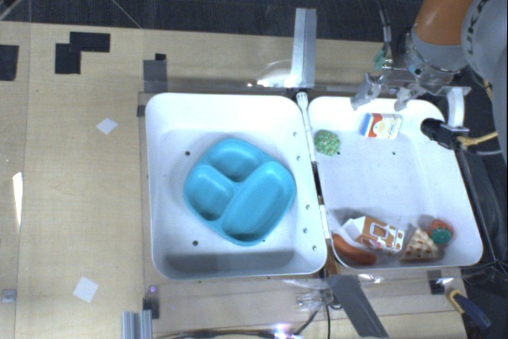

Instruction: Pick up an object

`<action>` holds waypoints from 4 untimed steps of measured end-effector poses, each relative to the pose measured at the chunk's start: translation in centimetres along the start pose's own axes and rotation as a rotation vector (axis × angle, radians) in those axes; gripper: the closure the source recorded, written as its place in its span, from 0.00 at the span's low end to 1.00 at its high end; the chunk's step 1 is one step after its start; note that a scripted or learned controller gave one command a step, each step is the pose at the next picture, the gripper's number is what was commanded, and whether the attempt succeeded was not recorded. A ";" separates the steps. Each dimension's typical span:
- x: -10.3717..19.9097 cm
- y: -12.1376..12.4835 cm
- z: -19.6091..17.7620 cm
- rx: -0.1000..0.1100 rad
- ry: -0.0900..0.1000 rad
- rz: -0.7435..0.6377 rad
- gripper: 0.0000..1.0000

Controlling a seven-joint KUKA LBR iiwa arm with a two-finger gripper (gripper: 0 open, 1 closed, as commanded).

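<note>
Hand (381, 98) open, nothing held, at right bin (456, 171) twelve o'clock edge. Reaching step. Next: drop onto small carton (382, 125), squeeze.

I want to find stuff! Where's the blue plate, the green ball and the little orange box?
blue plate (240, 190), camera view, its middle ridge.
green ball (326, 141), camera view, its top.
orange box (382, 125), camera view, its front face.

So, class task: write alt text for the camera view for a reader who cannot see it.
The open tool hangs over the far edge of the right bin, near a small carton and a green ball. Toy foods crowd its near edge; the left bin holds a blue divided plate.
</note>
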State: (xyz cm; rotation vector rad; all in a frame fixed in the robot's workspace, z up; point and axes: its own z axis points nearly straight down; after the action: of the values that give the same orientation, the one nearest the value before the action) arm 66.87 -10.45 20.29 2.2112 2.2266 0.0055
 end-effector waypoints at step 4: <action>-5.8 0.0 9.1 0.001 -0.004 -0.574 0.00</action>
State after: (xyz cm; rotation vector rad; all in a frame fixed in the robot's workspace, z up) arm 66.97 -16.25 11.24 1.4893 2.7590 -0.0012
